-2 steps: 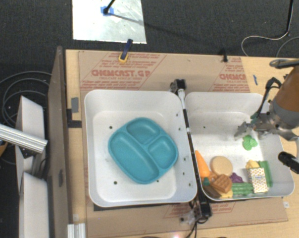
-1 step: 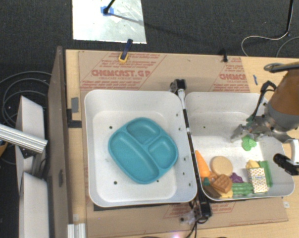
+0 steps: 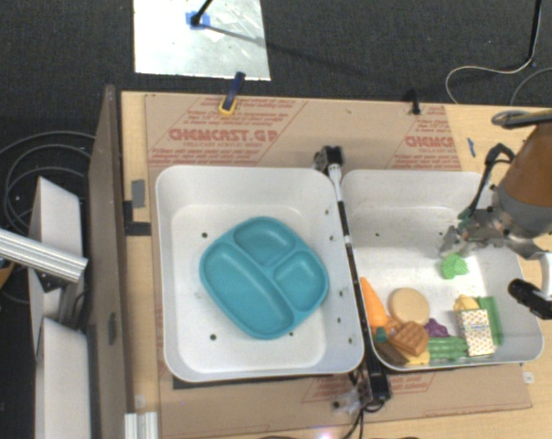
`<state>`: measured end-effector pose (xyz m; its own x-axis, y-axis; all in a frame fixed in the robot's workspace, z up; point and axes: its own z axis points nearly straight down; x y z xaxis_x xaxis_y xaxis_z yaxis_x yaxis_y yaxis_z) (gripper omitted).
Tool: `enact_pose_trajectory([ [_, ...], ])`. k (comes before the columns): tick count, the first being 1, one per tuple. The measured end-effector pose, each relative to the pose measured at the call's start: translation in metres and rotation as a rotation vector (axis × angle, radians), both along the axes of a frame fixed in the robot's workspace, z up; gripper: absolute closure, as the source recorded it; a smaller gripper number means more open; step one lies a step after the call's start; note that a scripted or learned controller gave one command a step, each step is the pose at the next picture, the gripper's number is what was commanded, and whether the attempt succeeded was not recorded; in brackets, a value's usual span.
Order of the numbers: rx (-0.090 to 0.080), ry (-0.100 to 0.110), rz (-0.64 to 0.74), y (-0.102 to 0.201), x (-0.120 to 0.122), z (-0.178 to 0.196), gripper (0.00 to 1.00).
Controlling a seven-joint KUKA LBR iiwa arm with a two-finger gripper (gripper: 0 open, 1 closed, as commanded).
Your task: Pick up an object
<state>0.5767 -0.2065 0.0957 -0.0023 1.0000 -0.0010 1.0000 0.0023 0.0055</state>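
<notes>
at the right of the frame we see the pincer (image 3: 461, 241) low in the right bin (image 3: 395, 210), just above a small green toy (image 3: 454, 266); we cannot tell its grip. a teal plate (image 3: 262, 277) fills the left bin (image 3: 189, 208).

The divided tray (image 3: 263, 276) lies in the left bin (image 3: 180, 245). Right of this tray, in the right bin (image 3: 395, 204), toy foods (image 3: 427, 327) cluster at the near edge.
</notes>
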Motion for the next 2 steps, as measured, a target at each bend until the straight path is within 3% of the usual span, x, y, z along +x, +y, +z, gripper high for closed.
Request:
enact_pose_trajectory([
  [1, 0.002, 0.007, -0.003, 0.018, -0.053, 0.019, 1.0],
  [2, 0.0, 0.002, 0.003, 0.032, -0.036, 0.045, 1.0],
])
